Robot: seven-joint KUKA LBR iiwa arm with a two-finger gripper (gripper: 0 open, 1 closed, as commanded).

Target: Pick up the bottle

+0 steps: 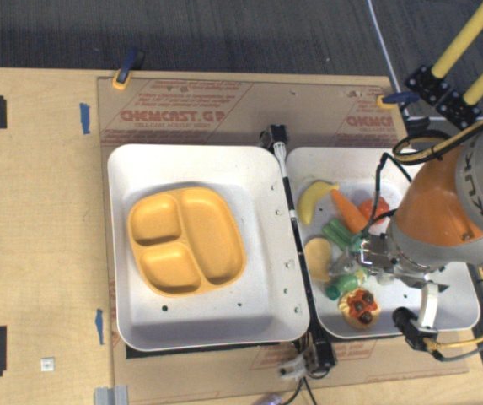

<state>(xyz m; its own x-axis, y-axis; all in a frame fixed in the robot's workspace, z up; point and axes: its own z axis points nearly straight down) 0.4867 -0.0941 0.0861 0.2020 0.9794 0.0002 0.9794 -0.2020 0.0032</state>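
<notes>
Reach/descend step, grasp not confirmed. Arm (443, 201) comes in from the right over the right bin (460, 306), tool (361, 258) low among a tight clutter: yellow banana-like piece (313, 199), orange carrot (348, 211), green piece (339, 234), pale yellow round item (317, 256), a small orange-and-dark toy (359, 306) near the front wall. The bottle is probably the green thing (339, 288) just below the tool, touching or nearly touching the metal parts, but it is mostly hidden, so that ID is a guess. Cannot tell whether the tool is spread or pinching anything. Left bin (140, 310) holds a yellow divided tray (186, 239), well apart from the action. Both bins sit on the counter (39, 226). Next move calls for centring on the bottle alone, closing without catching neighbours, then a straight lift.
</notes>
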